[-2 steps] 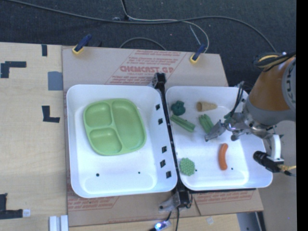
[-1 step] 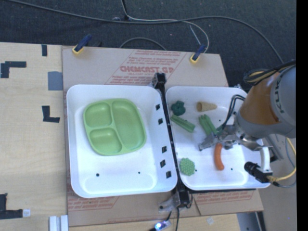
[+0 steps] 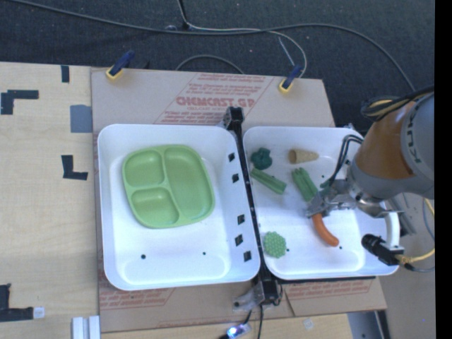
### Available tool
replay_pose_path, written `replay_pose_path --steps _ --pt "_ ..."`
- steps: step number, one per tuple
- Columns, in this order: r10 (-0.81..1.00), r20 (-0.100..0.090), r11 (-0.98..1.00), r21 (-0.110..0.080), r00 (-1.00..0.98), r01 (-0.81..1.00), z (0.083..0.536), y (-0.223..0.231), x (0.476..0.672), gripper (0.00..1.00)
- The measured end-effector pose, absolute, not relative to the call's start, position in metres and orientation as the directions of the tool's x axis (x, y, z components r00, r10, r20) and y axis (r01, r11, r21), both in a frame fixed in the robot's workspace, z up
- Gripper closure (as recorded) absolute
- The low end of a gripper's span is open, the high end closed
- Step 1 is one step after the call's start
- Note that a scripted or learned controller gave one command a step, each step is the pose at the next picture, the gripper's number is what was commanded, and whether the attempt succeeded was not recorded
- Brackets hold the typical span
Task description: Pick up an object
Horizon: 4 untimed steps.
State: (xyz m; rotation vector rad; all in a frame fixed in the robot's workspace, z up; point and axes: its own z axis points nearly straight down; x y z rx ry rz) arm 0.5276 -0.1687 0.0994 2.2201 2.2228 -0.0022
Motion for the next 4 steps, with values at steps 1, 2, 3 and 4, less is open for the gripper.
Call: replay_pose_path --steps 1,2,3,4 --pt "1.000 -0.001 0.002 0.003 -0.002 1.000 0.145 -0.171 0.536 1.00" --pt "1.000 -0.001 0.002 0.003 -0.002 1.000 0.191 -0.172 0.545 1.00" --pt "1.000 -0.002 0.002 0.005 -0.002 1.000 0.244 -0.172 0.546 1.00" --pt "1.000 0.002 0.007 -0.001 -0.007 1.000 0.249 -0.112 0.543 1.00"
